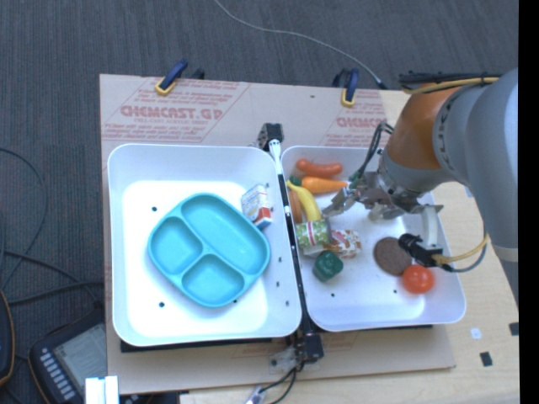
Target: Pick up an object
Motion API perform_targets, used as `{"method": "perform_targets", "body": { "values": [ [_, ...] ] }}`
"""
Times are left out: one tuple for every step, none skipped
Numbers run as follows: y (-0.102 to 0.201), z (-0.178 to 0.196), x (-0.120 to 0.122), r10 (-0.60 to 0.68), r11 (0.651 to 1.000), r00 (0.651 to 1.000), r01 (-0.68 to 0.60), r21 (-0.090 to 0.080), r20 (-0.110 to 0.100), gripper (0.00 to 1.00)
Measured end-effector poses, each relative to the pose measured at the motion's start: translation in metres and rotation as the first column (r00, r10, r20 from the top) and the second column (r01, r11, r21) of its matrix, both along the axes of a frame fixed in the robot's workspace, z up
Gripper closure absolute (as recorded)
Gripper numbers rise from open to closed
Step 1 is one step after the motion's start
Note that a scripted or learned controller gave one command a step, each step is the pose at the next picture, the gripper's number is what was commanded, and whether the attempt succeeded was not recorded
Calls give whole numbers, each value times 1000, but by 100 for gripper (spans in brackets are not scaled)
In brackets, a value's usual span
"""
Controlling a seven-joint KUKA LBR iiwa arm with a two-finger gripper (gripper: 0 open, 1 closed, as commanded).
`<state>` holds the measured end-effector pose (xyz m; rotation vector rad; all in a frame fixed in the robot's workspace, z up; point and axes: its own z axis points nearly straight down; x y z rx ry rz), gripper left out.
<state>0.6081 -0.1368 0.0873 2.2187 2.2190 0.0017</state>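
— Gripper (pixel 360 199)? 
— Low in the right bin (pixel 438 310), beside the banana (pixel 305 200), below the carrots (pixel 324 183). Open or closed: cannot tell.
— Nearby?
— Green can (pixel 311 234), pepper (pixel 328 265), brown disc (pixel 390 256), tomato (pixel 417 279); all lying loose, none gripped.
— Left bin (pixel 118 225)?
— Blue tray (pixel 209 249) in the middle, small carton (pixel 258 204) by the divider.

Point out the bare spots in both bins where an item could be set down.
Left bin: bare floor along the near wall and left wall, around the blue tray. Right bin: a bare strip along the near wall, below the green pepper and tomato. Crowded: its far-left corner, with carrots and banana, under the claw.
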Motion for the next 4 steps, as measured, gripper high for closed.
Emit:
{"method": "perform_targets", "body": {
  "values": [
    [23, 1, -57, -1, 1000, 1000, 1, -2, 5, 0],
    [24, 11, -57, -1, 1000, 1000, 1, -1, 6, 100],
    [24, 11, -57, -1, 1000, 1000, 1, -1, 6, 0],
    [24, 20, -57, -1, 1000, 1000, 1, -1, 5, 100]
  ]
}}
